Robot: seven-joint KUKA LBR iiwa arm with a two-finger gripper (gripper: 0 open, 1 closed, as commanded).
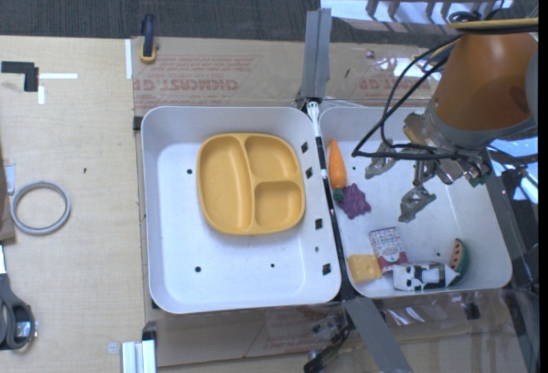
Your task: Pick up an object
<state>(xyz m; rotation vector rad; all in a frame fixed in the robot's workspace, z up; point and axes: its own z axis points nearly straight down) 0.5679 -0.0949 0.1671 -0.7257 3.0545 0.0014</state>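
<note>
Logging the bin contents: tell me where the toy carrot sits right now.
The carrot lies in the right bin, against its left wall beside the divider, just above the purple grapes and left of the gripper.

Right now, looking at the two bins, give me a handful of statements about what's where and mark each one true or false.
1. The yellow divided plate lies in the left bin. True.
2. The carrot lies on the yellow divided plate. False: it lies in the right bin, near the wall shared with the left bin.
3. The gripper hangs over the right bin. True.
4. The gripper holds the purple grapes. False: the grapes lie on the bin floor, apart from the gripper.
5. The watermelon slice is in the left bin. False: it lies near the right bin's front right corner.
6. A roll of tape rests on the bench outside the bins. True.
</note>
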